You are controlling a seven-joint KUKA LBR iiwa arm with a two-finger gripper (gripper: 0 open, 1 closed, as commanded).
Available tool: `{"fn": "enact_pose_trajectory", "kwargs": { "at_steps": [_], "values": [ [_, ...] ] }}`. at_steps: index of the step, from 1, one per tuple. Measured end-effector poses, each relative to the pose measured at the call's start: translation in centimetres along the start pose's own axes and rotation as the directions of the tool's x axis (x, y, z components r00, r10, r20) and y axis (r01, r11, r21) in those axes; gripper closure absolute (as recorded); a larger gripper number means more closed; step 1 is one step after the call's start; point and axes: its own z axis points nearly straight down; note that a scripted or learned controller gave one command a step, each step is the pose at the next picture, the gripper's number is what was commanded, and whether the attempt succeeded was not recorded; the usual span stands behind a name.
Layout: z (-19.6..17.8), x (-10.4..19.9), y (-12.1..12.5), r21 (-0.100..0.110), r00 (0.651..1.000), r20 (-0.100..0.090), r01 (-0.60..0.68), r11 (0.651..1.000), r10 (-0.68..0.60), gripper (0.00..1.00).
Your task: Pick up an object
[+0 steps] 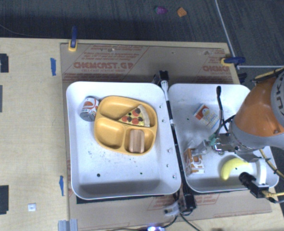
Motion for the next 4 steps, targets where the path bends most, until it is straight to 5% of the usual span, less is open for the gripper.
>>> {"fn": "enact_pose_trajectory", "kwargs": {
  "at_steps": [4],
  "values": [
    [0.01,-0.02,0.01,-0.001,1.000,0.001,0.000,1.000,0.000,0.00]
  ]
}}
